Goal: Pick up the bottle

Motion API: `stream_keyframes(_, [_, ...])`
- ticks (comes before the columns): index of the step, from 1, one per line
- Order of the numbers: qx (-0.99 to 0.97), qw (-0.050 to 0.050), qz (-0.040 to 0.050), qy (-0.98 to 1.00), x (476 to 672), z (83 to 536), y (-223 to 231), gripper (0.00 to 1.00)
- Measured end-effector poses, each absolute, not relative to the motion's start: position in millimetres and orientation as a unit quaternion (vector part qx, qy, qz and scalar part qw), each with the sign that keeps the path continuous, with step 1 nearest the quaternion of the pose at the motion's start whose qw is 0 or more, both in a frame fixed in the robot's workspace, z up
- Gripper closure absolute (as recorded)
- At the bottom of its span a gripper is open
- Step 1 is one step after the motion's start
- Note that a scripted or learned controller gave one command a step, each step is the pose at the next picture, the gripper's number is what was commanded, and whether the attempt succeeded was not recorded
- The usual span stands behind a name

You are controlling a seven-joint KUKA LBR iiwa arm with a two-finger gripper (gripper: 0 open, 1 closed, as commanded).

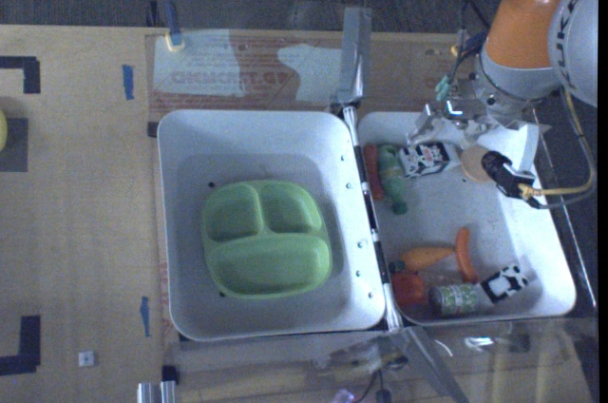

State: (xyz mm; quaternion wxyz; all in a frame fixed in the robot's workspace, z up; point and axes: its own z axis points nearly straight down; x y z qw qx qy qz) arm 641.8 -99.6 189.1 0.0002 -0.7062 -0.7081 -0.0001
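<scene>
Lying on its side at the near edge of the right bin (556, 292), the bottle (456, 298) rests untouched, a small green-labelled one wedged between a red block (408, 287) and a black-and-white toy (504, 281). Just beyond it sit two orange carrot-like pieces (429, 255), one flat and one more upright. To the left, the other bin (180, 230) carries a green divided plate (267, 238), which has no part in this job. Further back in the right bin, a green and red item (389, 175) lies along the left wall, and above that far corner hangs the claw (425, 154), well apart from the bottle; from where I stand I cannot tell how far it is spread, nor whether it has anything. As I judge it, the pick is not yet begun: the arm must cross toward the near edge, descend, and close on the bottle. The wooden tabletop (76, 230) stretches away left.
</scene>
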Motion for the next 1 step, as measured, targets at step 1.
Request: stream_keyframes(1, [-0.643,0.000,-0.0003,-0.766,571.9,100.8,-109.2,0.00])
